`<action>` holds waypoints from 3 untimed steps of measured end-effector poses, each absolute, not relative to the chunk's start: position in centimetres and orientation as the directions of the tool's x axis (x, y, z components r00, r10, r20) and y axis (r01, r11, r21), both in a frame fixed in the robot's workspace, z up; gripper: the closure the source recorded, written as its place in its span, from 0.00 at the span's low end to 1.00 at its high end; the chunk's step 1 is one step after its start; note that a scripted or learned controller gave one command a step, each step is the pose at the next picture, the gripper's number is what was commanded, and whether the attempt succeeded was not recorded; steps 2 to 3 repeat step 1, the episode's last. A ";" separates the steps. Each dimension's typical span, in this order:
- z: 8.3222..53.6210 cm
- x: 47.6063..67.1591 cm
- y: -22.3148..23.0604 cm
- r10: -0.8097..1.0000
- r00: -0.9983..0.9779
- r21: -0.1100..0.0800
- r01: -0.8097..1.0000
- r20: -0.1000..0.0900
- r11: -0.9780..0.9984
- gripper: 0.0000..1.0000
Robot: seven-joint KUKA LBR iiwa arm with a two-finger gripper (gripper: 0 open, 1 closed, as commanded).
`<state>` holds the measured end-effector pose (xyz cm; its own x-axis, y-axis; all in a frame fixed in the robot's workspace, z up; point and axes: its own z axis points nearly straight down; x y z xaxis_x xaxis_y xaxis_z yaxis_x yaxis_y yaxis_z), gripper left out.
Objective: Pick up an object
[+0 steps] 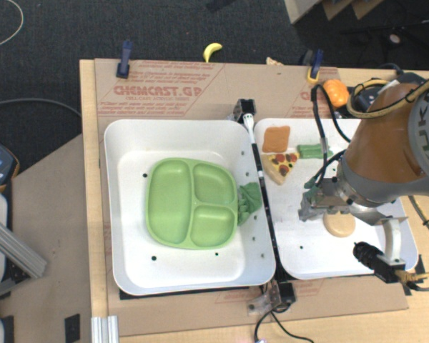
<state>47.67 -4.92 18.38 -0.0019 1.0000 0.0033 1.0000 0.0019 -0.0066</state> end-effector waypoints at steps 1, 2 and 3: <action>23.2 48.0 0.9 1.000 -0.007 0.005 1.000 0.001 0.007 1.00; 23.2 48.0 0.9 1.000 -0.007 0.005 1.000 0.001 0.007 1.00; 23.2 48.0 0.9 1.000 -0.007 0.005 1.000 0.001 0.007 1.00</action>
